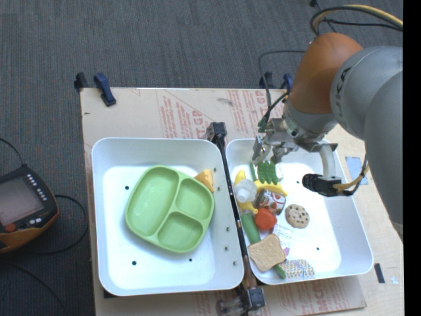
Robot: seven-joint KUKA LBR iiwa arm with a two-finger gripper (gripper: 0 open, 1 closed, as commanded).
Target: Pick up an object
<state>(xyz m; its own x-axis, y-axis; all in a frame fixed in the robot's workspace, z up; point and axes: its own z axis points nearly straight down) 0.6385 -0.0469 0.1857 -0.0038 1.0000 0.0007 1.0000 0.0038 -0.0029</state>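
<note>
Arm: nearest my camera is the grey KUKA arm with its orange band, which comes in from the right and bends down over the far part of the right bin.
Claw: I see the claw low over the far-left part of the right bin, just above the green ridged toy; whether it is apart or together I cannot tell from here, and I see nothing between its tips.
Right bin: I see the shallow white right bin holding a cluster of small toy foods along its left side.
Green ridged toy: I find the green ridged toy piece directly under the claw, at the far end of the cluster.
Cluster: I see a red tomato-like toy near the middle, a slice of tan toy bread at the near end, and a long green toy vegetable lying beside the left wall.
Cookie: I see a round chocolate-chip toy cookie lying apart, to the right of the cluster.
Left bin: I see the shallow white left bin holding a light green divided plastic plate, with a yellow toy cheese wedge touching the plate's far-right edge.
Bench: I see both bins side by side on the cardboard-covered bench.
Floor: I see an orange-edged handheld control pendant lying on the grey carpet at far left.
</note>
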